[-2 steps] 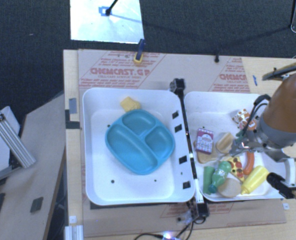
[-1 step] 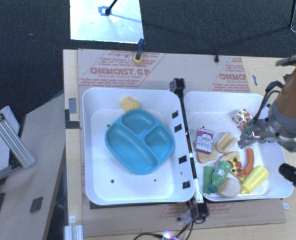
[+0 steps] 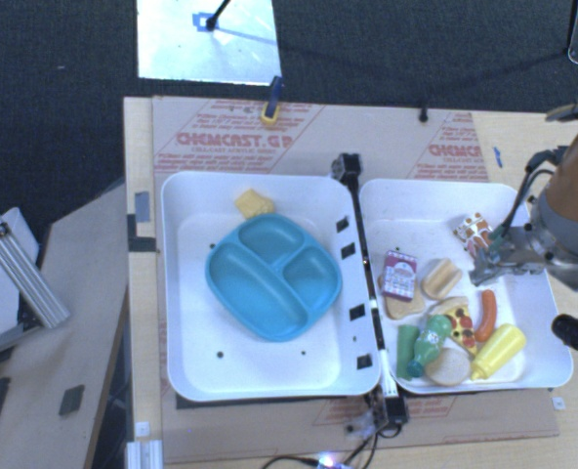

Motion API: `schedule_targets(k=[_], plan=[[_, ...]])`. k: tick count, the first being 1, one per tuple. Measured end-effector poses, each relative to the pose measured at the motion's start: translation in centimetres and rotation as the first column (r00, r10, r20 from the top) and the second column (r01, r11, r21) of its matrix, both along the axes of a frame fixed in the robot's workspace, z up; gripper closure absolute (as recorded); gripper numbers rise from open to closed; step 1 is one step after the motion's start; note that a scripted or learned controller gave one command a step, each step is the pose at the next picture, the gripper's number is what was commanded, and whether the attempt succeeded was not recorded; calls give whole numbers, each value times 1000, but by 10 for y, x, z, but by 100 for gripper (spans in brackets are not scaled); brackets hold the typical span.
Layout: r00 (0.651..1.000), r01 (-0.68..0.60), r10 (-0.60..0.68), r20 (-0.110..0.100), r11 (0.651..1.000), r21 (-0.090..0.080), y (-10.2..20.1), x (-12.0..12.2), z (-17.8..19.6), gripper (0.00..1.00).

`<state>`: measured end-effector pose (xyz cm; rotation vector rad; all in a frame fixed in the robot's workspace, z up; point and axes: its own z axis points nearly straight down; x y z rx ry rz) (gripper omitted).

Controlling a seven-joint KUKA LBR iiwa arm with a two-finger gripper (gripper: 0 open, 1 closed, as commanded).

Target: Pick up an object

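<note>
Two white bins sit side by side: the left bin [image 3: 186, 360] holds one blue divided tray [image 3: 272, 276] and one yellow block [image 3: 254, 202]; the right bin [image 3: 421, 203] holds about ten toy foods. The gripper [image 3: 488, 262] hangs over the right bin; how far its fingers are parted I cannot tell. A small patterned toy [image 3: 473, 229] lies just above the fingertips, a red sausage [image 3: 486, 314] just below, a yellow bottle [image 3: 498, 349] farther below, a bun [image 3: 441, 278] and a maroon packet [image 3: 400, 275] to their left. The board under the bins reads "CHEMCAST GP".

Gripper [image 3: 486, 262] low over right bin [image 3: 406, 198], beside sausage [image 3: 486, 314]; blue tray [image 3: 272, 276] in left bin [image 3: 186, 262].
</note>
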<state>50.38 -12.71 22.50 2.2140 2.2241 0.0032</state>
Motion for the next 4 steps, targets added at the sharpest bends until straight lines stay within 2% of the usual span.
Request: schedule_targets(k=[2,3,4], plan=[[1000,-5,5,0,1000,2,97,60,-7,100],[1000,-1,1,-1,1000,1,109,53,10,100],[1000,0,0,-1,1000,1,107,56,9,100]])
